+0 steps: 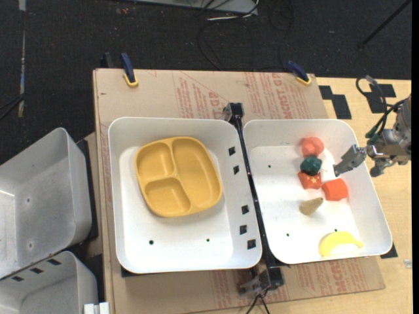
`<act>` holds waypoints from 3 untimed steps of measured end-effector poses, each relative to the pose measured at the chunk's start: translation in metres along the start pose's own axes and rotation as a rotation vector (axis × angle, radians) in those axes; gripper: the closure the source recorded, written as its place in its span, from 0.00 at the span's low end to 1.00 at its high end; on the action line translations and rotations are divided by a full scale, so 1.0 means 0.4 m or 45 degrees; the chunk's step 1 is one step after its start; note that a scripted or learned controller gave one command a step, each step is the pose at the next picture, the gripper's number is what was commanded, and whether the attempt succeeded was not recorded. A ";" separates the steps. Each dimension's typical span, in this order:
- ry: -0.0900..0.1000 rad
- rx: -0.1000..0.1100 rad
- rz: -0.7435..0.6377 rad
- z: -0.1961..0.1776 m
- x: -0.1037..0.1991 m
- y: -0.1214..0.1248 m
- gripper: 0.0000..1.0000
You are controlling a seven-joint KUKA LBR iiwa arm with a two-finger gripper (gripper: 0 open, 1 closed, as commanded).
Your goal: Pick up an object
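Toys are kept together in the right shallow white bin (281,250), where they can be reached; the two-finger gripper (364,161) is held spread and empty at its right rim, just beside the orange-red block (335,190); the yellow divided plate (177,175) is left in the left bin.
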State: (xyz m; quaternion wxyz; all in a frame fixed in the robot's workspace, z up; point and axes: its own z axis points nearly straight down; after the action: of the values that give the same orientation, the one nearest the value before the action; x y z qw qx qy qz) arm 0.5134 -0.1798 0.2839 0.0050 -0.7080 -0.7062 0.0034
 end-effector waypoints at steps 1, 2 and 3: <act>-0.004 -0.015 -0.004 -0.015 0.001 0.005 0.00; -0.001 -0.009 -0.002 0.126 0.025 -0.005 0.00; -0.002 -0.012 -0.001 0.236 0.013 -0.001 0.00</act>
State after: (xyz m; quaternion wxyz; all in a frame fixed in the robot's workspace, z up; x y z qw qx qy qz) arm 0.5118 -0.1745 0.1897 0.0011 -0.7077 -0.7065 0.0007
